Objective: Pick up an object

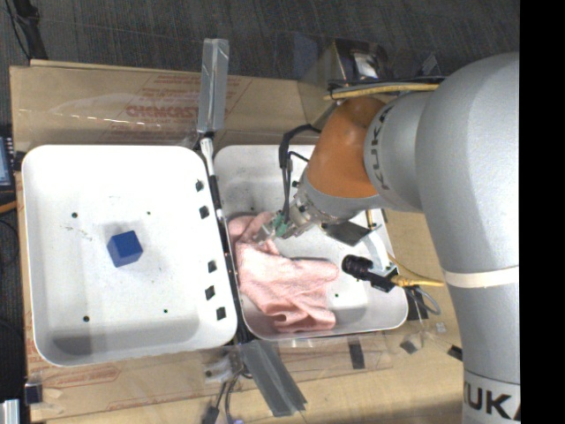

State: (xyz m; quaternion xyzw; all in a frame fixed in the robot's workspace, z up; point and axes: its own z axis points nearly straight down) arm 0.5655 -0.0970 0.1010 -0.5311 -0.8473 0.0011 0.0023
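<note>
- While we are looking down on the two white bins, we are finding the pink cloth (287, 281) lying crumpled in the right bin (388, 312), spreading from its upper left part, near the divider, down toward the bin's near wall.
- We are judging the cloth to be light and soft: it is going to sag, drape and stretch rather than lift as one piece, and it is neither fragile nor likely to be slippery.
- We are thinking the best hold is a raised fold or ridge, pinched deep enough to gather several layers; a flat single layer is likely to slide out of a shallow pinch.
- We are seeing the gripper (284, 226) sitting at the cloth's upper edge, right at or just above a bunched ridge, with most of the fabric lying below and to the right of it.
- We are unable to tell whether the claw is released or clenched, since its tip is small and partly shadowed under the orange-banded wrist; contact with the fabric looks probable but we are not calling it a grasp.
- We are also noting a blue cube (125, 247) resting alone in the left bin (53, 175), well apart from the claw.
</note>
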